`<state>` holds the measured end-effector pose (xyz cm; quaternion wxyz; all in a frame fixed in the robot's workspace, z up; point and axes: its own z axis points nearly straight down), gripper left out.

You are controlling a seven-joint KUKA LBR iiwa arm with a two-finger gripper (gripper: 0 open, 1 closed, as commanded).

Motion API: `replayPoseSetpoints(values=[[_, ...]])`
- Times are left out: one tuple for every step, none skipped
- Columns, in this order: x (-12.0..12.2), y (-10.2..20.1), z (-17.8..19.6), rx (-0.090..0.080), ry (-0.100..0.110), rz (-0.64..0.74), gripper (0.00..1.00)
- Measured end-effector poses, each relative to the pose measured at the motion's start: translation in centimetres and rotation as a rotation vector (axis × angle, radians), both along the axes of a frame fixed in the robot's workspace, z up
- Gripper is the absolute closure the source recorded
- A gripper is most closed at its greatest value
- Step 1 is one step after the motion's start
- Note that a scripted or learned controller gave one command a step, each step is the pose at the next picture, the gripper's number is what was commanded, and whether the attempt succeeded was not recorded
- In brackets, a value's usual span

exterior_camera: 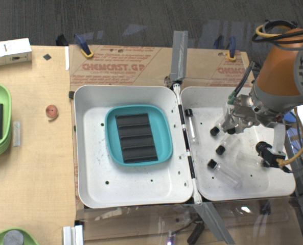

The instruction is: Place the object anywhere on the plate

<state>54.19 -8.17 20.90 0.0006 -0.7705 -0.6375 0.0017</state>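
Note:
A teal square plate lies in the left white bin, and a black ridged block rests flat on its middle. My gripper hangs low over the upper middle of the right bin, well to the right of the plate. Just left of it sits a small black-capped clear vial. Two more black caps lie below the gripper, the lower one on a clear tube. The frame does not show any object between the fingertips.
Another clear tube lies along the right bin's left wall. A black cable fitting hangs from the arm over the right bin. Cardboard backs both bins. On the wooden bench to the left are a green tray and a small red knob.

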Motion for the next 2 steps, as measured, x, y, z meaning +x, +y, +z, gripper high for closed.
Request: replayPoseSetpoints(values=[[0.4,5.0,-1.9,0.001,0.002,0.101,1.00],[1.8,12.0,-1.9,0.001,0.000,0.343,1.00]])
